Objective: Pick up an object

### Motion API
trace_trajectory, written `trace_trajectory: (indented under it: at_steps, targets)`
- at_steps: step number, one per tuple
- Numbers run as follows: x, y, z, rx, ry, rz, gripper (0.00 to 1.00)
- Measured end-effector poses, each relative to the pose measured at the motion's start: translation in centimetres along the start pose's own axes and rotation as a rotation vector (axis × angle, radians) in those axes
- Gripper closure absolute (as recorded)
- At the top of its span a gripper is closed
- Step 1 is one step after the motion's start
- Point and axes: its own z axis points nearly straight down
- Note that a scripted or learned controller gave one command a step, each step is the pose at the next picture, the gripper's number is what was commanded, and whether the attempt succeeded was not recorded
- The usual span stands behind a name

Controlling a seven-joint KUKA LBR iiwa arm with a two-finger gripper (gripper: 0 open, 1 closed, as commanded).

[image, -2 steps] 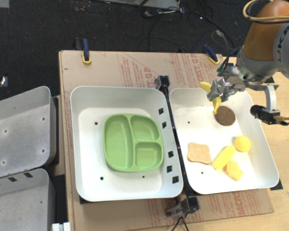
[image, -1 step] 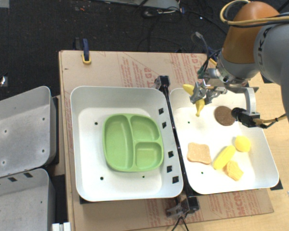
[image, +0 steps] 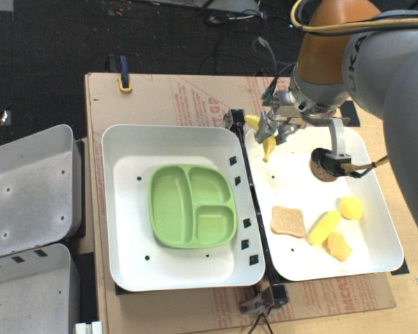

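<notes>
Camera view: looking down at a slant on my bench (image: 168, 97) and its two white bins.
My arm: my grey arm (image: 384, 56) comes in from the right, with the orange band above my wrist.
My gripper: my gripper (image: 273, 129) sits over the far left corner of the right bin (image: 294, 186), close to the divide between the bins.
Fingers: drawn in narrow, pinching a banana (image: 266, 147) between them.
Banana: yellow. One end pokes out toward the left past my fingers, and the other end points down toward the bin floor. I cannot tell whether that lower tip touches the floor.
Right bin, near side: a slice of bread (image: 288, 222) lies flat. Just right of it is a long yellow piece (image: 324, 227), and an orange-yellow chunk (image: 338, 246) touches that piece's near end.
Lemon: a round yellow lemon (image: 351, 208) lies just beyond the long yellow piece, toward the bin's right wall.
Gap: all four of these lie well apart from my gripper.
Left bin: the left bin (image: 115, 207) has a green divided plate (image: 193, 206) lying flat in its middle, three compartments facing up.
Bench edge: a blue and yellow clamp (image: 125, 81) grips the far left corner.
</notes>
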Motion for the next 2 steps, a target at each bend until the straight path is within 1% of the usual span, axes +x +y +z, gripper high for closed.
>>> trace_trajectory:
  at_steps: [1, 2]
  targets:
    - [4.5, 0.1, -0.7, 0.001, 0.0, 0.0, 1.0]
    - [11.0, 0.8, -1.0, 0.0, 0.001, -0.001, 1.0]
